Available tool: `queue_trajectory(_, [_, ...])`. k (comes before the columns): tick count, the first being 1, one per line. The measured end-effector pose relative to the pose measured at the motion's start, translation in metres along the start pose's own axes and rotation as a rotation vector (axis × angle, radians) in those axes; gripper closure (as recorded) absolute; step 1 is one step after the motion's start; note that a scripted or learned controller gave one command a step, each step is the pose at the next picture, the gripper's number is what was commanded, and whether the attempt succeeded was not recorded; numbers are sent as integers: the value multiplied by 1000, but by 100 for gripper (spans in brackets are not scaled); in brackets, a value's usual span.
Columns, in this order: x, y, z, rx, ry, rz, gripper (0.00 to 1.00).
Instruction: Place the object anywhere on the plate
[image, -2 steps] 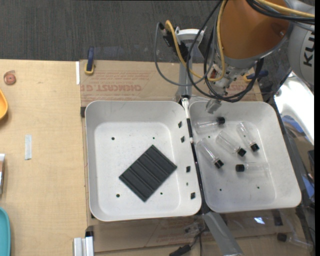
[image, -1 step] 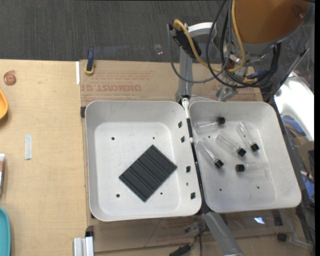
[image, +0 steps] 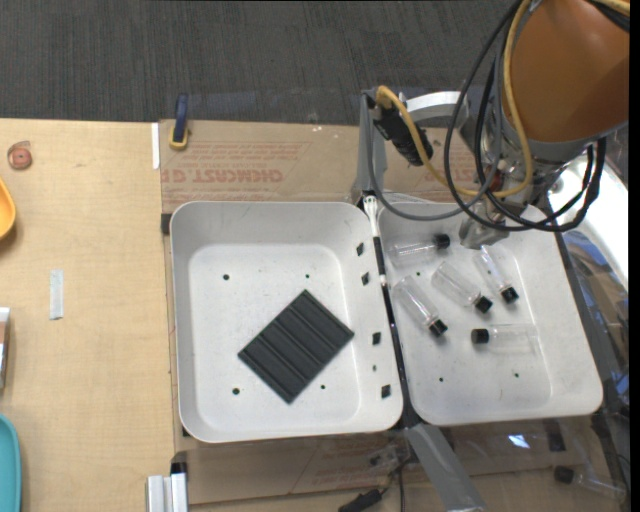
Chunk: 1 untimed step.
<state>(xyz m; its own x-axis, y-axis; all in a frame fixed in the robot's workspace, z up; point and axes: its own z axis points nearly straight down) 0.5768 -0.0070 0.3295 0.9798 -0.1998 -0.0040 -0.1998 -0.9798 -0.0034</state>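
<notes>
Camera view: the gripper (image: 476, 234) hangs low over the far side of the right bin (image: 560, 385), half hidden by cables (image: 470, 150); I cannot tell how wide it stands or whether it has hold of anything. Five clear vials (image: 455, 284) with black caps lie scattered in that bin, apart from one another, the nearest to the gripper just beside it. The plate (image: 296, 345), dark and ribbed, lies flat in the middle of the left bin (image: 182, 300). To pick well, I would close across a vial's body, square to its length, since it may roll. The carry must rise over the two rims between the bins; the plate has bare floor all round, so any landing there serves
</notes>
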Motion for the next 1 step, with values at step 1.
queue_trajectory(1, [0,0,0,0,1,0,0])
